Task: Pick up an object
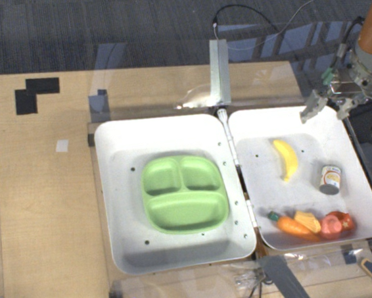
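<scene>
Two shallow white bins side by side on wooden bench, four loose items plus one divided plate.

Nearest, along front wall of right bin: orange plastic carrot, touching small orange-yellow piece, then red plastic apple. Farther back: small upright tin can; yellow plastic banana, mid-bin. Left bin: green three-compartment plastic plate, centred. Farthest: metal two-finger gripper over right bin's back right corner, holding nothing, fingers apart or together impossible to tell.

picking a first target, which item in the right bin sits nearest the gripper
The banana. It lies alone in the bin's upper half, closest to the gripper; the can, carrot and apple sit lower.
</scene>
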Robot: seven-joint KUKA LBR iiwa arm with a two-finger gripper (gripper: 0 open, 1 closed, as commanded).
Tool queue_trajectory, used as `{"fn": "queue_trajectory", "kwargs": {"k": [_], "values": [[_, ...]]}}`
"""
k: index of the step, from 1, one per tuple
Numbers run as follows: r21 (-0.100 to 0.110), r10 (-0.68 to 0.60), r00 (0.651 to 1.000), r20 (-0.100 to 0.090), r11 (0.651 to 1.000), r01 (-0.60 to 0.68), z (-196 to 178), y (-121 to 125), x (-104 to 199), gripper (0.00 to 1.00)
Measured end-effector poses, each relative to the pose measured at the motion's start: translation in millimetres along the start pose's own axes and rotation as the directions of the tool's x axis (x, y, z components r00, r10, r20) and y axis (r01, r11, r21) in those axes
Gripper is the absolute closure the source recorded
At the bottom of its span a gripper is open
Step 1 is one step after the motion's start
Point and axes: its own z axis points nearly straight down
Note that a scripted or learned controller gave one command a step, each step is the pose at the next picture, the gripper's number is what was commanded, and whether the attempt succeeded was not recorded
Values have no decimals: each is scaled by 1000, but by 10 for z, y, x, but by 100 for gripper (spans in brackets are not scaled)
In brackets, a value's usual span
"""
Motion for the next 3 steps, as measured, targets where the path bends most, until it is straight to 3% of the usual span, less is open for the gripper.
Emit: {"fn": "queue_trajectory", "kwargs": {"k": [1,2,3], "values": [[2,124,992,0,992,-124,1756,247,63,0],[-6,121,993,-1,993,-121,1626,275,76,100],[-2,-172,985,-1,985,172,860,365,1038,100]]}}
